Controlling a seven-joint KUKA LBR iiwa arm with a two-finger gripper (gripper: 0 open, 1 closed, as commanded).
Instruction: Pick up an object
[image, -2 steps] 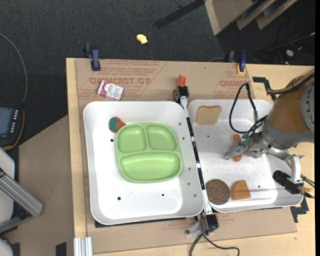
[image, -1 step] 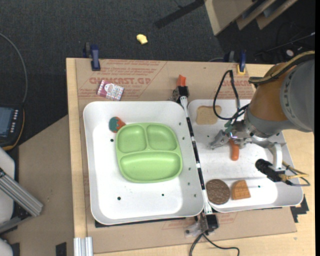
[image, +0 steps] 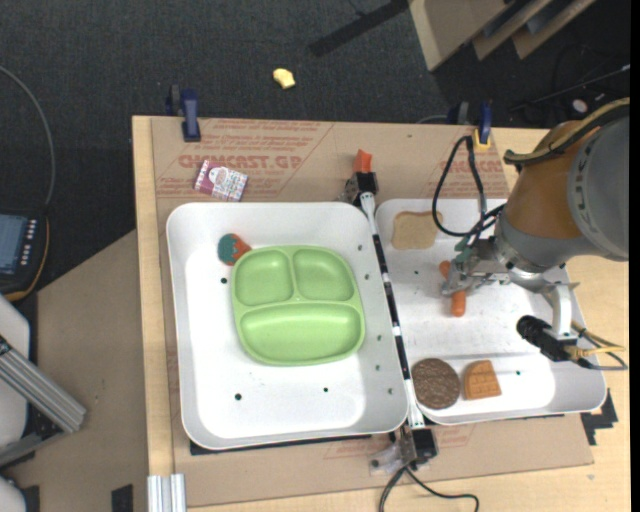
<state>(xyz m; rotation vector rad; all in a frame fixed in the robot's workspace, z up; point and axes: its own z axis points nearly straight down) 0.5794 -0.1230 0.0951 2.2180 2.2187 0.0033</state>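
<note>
Carrot (image: 457, 303) lies just below the gripper (image: 462, 280)

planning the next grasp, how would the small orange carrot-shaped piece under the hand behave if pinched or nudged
The small orange carrot-shaped piece looks like toy food, so probably light and stiff. Its narrow, rounded form suggests it could roll or pivot on the smooth floor of the right white bin if nudged sideways. Being slim, it may slip out unless the hand closes across its width.

A robotics lab, 2 white bins (image: 200, 400) clamped (image: 187, 110) to a cardboard-covered bench (image: 160, 300), loose cables (image: 30, 110) over dark carpet (image: 90, 50), aluminium framing (image: 35, 385) at the bench's left edge.
</note>
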